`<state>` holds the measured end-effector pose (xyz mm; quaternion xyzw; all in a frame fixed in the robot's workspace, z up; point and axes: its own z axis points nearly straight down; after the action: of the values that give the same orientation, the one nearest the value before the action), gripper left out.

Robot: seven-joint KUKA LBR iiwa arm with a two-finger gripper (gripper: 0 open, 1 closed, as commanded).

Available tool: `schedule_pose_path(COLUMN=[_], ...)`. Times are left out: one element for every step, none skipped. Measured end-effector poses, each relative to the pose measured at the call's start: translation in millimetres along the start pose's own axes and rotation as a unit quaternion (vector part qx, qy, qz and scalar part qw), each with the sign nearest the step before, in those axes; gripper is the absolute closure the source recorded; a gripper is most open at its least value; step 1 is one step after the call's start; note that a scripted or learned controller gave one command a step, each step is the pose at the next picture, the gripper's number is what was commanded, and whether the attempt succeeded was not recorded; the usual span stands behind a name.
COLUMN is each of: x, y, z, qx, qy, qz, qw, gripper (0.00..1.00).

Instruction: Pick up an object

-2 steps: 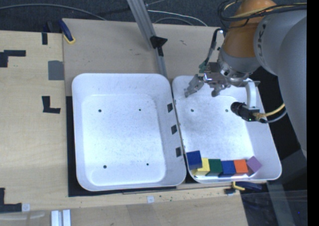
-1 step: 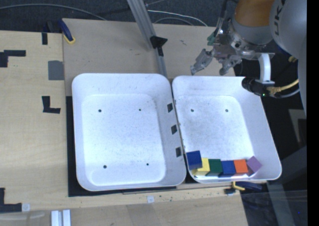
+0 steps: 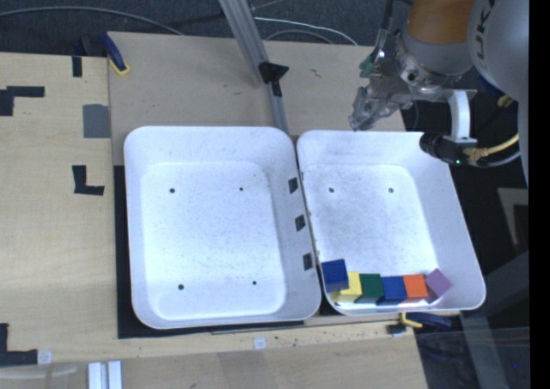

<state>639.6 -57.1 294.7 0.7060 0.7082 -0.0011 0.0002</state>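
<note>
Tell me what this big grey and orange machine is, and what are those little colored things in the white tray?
That machine is a robot arm. It reaches in from the right side of the picture, and a camera fixed above the bench looks down on everything at a slant. At the arm's tip is a gripper, a small hand with two fingers, hanging just above the far edge of the right bin. There are two shallow white bins side by side; the other one is the left bin. The colored things are small blocks, lined up along the near wall of the right bin: blue, yellow, green, blue again, orange and purple. The gripper is far from them and has nothing between its fingers.
</note>
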Motion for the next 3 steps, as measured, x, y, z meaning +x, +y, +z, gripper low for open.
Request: schedule_pose_path(x=[0.5,-26.6,-110.8], y=[0.0,35.1,20.3], z=[-9.3,97.7,129.5], qx=[0.001,0.003,0.002], qy=[-0.001,0.0,-0.001], qz=[-0.001,0.002,0.005], qw=[1.0,1.0,1.0], gripper=[1.0,1.0,1.0])
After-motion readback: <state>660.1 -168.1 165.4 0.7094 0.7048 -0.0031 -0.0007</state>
